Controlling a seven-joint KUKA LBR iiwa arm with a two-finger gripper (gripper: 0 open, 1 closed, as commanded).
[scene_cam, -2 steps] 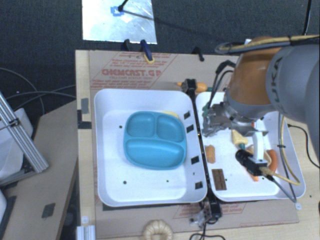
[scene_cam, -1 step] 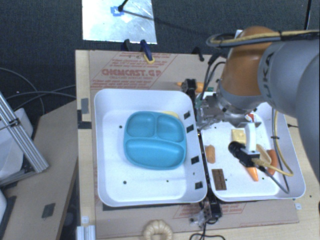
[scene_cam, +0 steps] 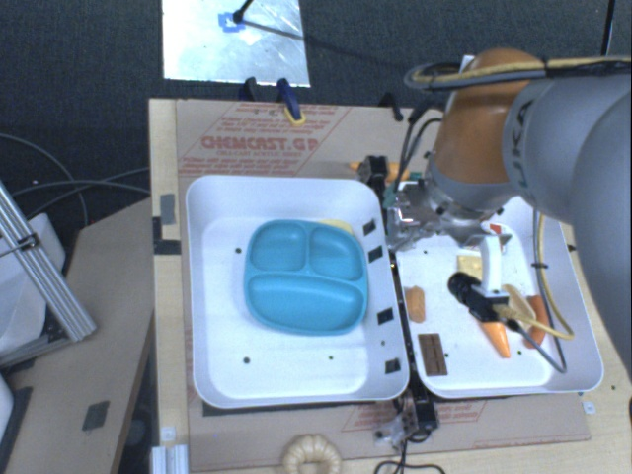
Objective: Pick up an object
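My gripper (scene_cam: 403,223) hangs low over the upper left corner of the right bin (scene_cam: 568,363), close to the divider between the two bins. A small orange-brown sausage-shaped piece (scene_cam: 417,304) lies just below it on the bin floor. Further down sits a brown rectangular block (scene_cam: 432,354). An orange carrot (scene_cam: 498,338) lies near the bin's middle, with a pale yellow piece (scene_cam: 468,263) above it. The grey arm and its orange band cover the bin's upper right part. I see nothing between the fingers.
The left bin (scene_cam: 212,363) holds a blue divided plate (scene_cam: 304,276), and a pale yellow thing (scene_cam: 340,227) peeks out behind its far edge. A cardboard sheet (scene_cam: 257,141) lies under both bins.
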